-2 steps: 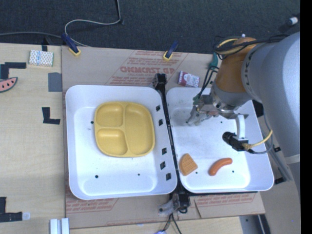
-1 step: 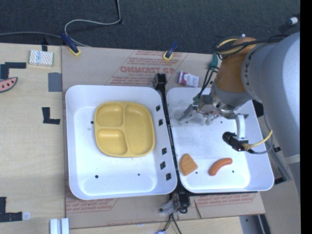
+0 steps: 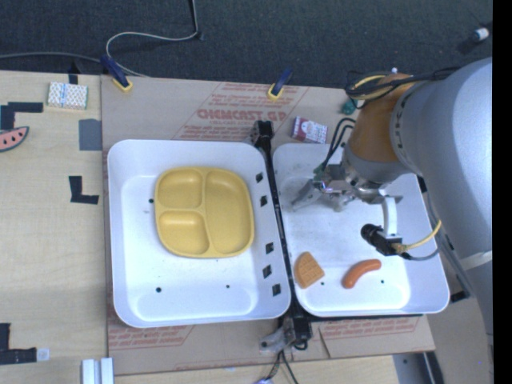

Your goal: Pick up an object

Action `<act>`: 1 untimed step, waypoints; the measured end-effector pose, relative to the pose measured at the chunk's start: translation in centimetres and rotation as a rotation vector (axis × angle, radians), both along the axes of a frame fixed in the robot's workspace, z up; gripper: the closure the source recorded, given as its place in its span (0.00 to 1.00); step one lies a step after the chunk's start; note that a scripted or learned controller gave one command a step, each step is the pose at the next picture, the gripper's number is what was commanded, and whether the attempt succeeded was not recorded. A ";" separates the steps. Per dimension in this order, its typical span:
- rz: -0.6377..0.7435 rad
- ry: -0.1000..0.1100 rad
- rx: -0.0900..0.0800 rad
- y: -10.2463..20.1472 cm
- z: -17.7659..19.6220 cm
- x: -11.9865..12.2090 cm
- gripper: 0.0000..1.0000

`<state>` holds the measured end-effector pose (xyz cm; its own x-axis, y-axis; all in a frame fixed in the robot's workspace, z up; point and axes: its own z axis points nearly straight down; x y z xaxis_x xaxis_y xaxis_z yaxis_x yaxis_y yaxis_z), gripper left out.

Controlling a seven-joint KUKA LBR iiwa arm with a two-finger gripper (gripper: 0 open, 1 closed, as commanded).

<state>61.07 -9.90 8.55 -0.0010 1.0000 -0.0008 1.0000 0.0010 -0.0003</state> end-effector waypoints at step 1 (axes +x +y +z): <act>0.001 -0.002 -0.002 0.0 1.0 0.0 1.00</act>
